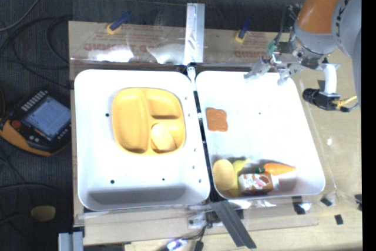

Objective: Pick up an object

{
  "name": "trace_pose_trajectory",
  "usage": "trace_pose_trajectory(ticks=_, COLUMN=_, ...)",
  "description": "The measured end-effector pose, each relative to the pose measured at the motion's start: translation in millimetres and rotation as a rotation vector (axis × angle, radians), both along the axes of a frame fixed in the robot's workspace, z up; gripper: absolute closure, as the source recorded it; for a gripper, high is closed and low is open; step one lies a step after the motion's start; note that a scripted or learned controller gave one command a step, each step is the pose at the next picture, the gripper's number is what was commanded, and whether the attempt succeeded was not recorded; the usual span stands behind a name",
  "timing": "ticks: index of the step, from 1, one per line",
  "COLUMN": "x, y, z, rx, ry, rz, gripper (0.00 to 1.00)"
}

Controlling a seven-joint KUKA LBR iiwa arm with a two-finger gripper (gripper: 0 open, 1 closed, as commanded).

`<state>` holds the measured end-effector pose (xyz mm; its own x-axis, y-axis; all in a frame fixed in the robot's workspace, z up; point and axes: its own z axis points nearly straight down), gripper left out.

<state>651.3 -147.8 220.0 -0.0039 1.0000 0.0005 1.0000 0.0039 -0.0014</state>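
- A yellow divided tray [147, 120] was seen in the middle of the left bin [94, 185].
- In the right bin [294, 120], a brown flat piece [217, 120] lay near the left wall.
- A yellow round item [223, 174], a small bottle [256, 182] and an orange carrot-like piece [279, 169] were crowded together at the near edge.
- The gripper [274, 67] was placed over that bin's far edge, well apart from every object; nothing was held, and how the grasping parts stood could not be told.
- A miss was judged likely: the crowded pile could cause slipping, and the bin wall could be struck.

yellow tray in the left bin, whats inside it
The yellow divided tray holds one pale yellow round piece in its lower right compartment. The other compartments look bare. Whatever lies beneath that piece is covered.
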Motion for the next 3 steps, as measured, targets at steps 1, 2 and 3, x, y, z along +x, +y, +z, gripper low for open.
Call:
trace_pose_trajectory(ticks=1, x=16, y=27, z=-126, rx=0.0, ry=0.0, rz=-0.177, gripper=0.0)
trace_pose_trajectory(ticks=2, x=5, y=40, z=-43, rx=-0.005, ry=0.0, rz=-0.021, gripper=0.0)
trace_pose_trajectory(ticks=3, x=14, y=52, z=-126, rx=-0.002, ry=-0.002, rz=0.18, gripper=0.0)
